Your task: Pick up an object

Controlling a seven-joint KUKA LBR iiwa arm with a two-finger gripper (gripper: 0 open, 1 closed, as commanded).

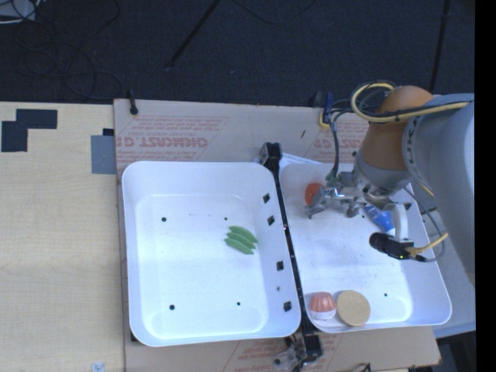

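Nothing is lifted yet: my hand [325,200] hangs low in the right white bin [434,304], just beside the small orange-red ball [313,191]; its spread I cannot tell.

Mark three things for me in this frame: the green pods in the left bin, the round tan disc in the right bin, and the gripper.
green pods [241,239]: camera view, middle of the cluster.
round tan disc [353,307]: camera view, centre of its flat top face.
gripper [318,205]: camera view, at its fingertips, beside the red-orange object [312,192].
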